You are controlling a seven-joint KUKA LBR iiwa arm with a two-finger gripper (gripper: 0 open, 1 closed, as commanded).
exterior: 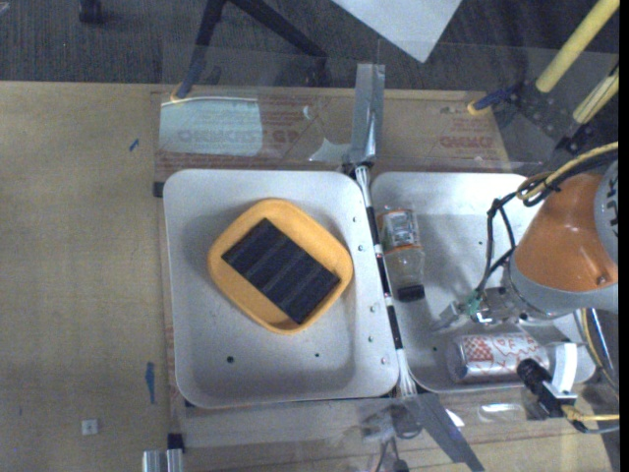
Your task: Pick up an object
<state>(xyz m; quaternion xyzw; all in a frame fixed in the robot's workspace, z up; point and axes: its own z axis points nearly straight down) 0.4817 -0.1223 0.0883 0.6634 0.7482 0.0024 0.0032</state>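
Open floor around orange tray (280,264) in left bin (197,362), bottle (401,252) and can (496,356) crowding right bin (447,200)

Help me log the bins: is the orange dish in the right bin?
No, the orange dish lies in the left bin, while the small bottle and the can lie in the right bin.

Grey arm (575,264) with orange band, entering from the right and angled steeply downward; its tool (482,308) hangs low, partly hidden beneath the wrist.
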